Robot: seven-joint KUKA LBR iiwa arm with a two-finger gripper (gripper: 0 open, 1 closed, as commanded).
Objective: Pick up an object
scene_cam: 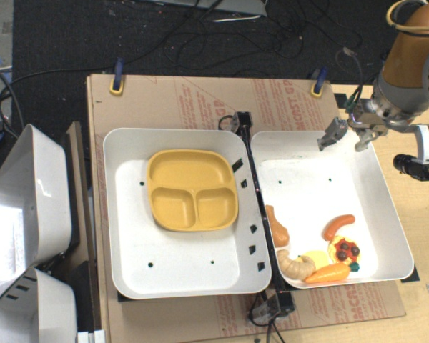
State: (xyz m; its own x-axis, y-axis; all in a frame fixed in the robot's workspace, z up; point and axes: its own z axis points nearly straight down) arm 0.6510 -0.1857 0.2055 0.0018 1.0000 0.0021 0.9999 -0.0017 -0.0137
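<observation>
Camera view: a yellow divided plate [193, 190] sits in the left bin [121, 213]; toy food [329, 252] clusters in the right bin's [386, 213] near corner. My pincer [347, 138] hangs spread and empty over that bin's far edge, well apart from the food.

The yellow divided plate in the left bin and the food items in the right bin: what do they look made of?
The yellow divided plate looks like moulded plastic with a matte finish: uniform colour, rounded rims, soft highlights. The carrot and the sausage are probably plastic or rubber toy food, judging by their smooth, evenly coloured, slightly glossy surfaces. Which of the two cannot be told.
</observation>
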